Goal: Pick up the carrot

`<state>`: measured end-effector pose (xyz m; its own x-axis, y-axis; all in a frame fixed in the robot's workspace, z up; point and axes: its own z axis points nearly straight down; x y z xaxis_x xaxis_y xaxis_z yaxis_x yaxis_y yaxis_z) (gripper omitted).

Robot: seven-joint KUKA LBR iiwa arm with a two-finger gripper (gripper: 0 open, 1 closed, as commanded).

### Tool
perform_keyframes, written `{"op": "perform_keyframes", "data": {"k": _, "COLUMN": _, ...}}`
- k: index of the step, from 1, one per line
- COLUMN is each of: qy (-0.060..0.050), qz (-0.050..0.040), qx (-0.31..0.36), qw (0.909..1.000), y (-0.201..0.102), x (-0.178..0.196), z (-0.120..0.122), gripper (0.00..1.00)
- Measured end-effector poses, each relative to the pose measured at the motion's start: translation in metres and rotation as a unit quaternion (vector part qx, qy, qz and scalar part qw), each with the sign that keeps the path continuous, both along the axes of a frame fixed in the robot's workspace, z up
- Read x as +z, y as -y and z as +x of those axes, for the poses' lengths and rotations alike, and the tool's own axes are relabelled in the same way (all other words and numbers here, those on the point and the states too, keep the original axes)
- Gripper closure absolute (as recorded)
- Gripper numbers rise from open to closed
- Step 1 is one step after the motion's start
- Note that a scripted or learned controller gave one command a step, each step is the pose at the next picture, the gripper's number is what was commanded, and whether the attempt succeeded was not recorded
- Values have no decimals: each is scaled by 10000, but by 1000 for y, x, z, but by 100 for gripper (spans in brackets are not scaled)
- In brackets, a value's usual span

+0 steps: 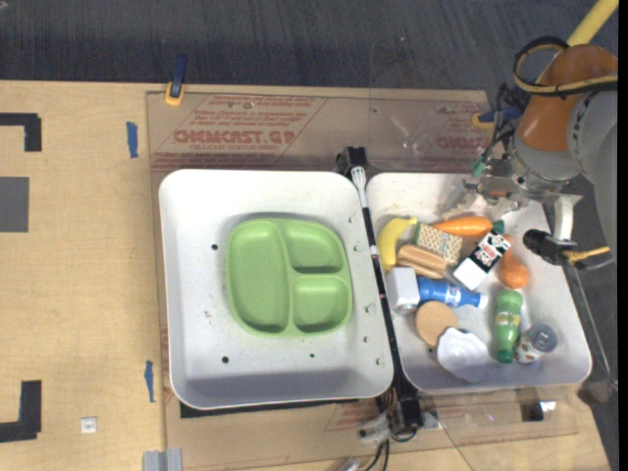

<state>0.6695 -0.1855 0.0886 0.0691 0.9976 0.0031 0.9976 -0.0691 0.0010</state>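
At the near edge of the right bin (579, 356), a white crumpled item (461, 351) is seen beside a green bottle (507, 326) and a small grey-capped container (539, 340). Just beyond these, a round tan disc (436, 320) is found lying against a blue-and-white tube (439, 292). In the left bin (186, 292), a green compartment tray (290, 275) is set near the middle, its three sections turned up. Further back in the right bin, an orange ball (513, 272) is placed by the right wall, with a black-and-white carton (483, 258) just beside it. A yellow banana (392, 239) is laid against the left wall, next to a waffle-patterned piece (438, 240) and a tan roll (422, 260). The carrot (461, 228) is located toward the far part of the right bin, lying roughly crosswise, touching the waffle-patterned piece. Above the bin's far right corner, the gripper (500, 186) is positioned near the carrot but apart from it; whether it is spread or closed cannot be told, and nothing is seen held in it. Behind both bins, a brown printed sheet (245, 126) is spread on the bench (69, 292).
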Motion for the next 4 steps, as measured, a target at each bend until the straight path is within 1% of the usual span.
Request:
{"op": "perform_keyframes", "data": {"k": 1, "qy": 7, "qz": -14, "qx": -565, "qw": 9984, "y": -19, "x": -1, "z": -41, "gripper": 0}}
{"op": "perform_keyframes", "data": {"k": 2, "qy": 12, "qz": -17, "qx": -773, "qw": 9970, "y": -55, "x": 0, "z": -86, "gripper": 0}}
{"op": "perform_keyframes", "data": {"k": 3, "qy": 49, "qz": -16, "qx": -1401, "qw": 9901, "y": -42, "x": 1, "z": -127, "gripper": 0}}
{"op": "perform_keyframes", "data": {"k": 4, "qy": 59, "qz": -24, "qx": -1541, "qw": 9880, "y": -61, "x": 1, "z": -186, "gripper": 0}}
